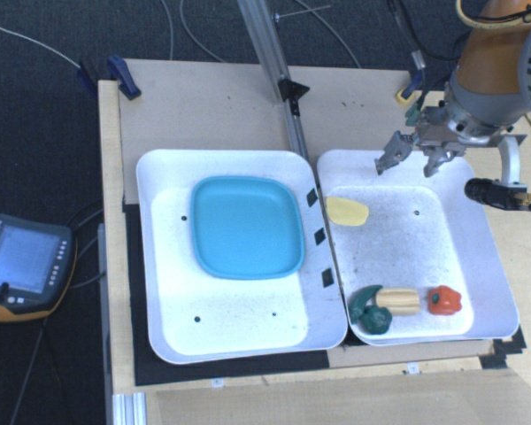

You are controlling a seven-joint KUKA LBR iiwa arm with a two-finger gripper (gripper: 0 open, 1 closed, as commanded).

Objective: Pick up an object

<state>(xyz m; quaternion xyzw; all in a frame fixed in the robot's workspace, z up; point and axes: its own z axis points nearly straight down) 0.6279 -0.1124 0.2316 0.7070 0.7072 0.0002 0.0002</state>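
Bench with 2 bins (248, 171), blue plate (248, 228), teach pendant (22, 264).

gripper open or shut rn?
Open. The gripper has its fingers spread apart above the right bin's far edge, nothing between them.

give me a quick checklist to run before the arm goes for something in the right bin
1. Gripper free of any load: ok. The gripper hangs over the far edge of the right bin, fingers spread, nothing between them.
2. Targets present: ok. A yellow piece lies near the bin's far left corner; a green item, a tan block and a red item sit along the near wall.
3. Target standing apart: ok for the yellow piece; not ok for the green item and tan block, which touch.
4. Room beside the wall: cannot tell for the near row.
5. Left bin out of the way: ok. It holds a blue plate.
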